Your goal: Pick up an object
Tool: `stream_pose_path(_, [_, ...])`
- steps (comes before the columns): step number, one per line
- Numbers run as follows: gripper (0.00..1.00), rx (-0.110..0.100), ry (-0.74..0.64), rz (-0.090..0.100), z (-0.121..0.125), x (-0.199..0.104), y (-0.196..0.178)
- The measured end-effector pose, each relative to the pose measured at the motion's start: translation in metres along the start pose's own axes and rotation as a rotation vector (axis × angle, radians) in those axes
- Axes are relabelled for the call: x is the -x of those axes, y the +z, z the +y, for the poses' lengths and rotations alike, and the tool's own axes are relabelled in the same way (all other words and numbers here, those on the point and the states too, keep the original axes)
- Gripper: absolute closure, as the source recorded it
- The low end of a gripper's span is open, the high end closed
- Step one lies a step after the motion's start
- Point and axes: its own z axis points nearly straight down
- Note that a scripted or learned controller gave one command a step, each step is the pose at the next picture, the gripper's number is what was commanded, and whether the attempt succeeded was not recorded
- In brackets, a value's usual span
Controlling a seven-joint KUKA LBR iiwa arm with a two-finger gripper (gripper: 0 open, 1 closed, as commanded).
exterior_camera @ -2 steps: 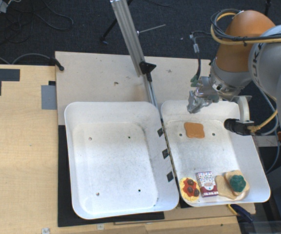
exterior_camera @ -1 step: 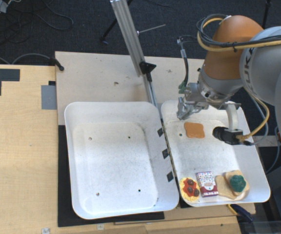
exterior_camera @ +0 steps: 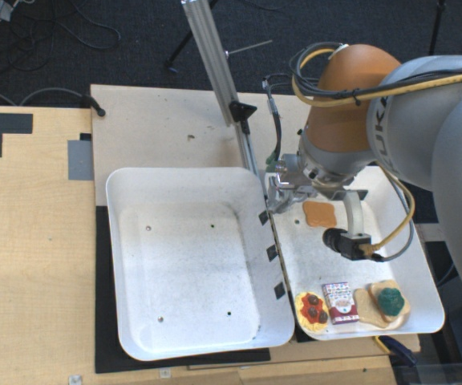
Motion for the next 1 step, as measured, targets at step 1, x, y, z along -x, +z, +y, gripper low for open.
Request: stream_pose_path(1, [1.0, 0.0, 0.001, -0.001, -0.0149, -0.0455, 0.0072])
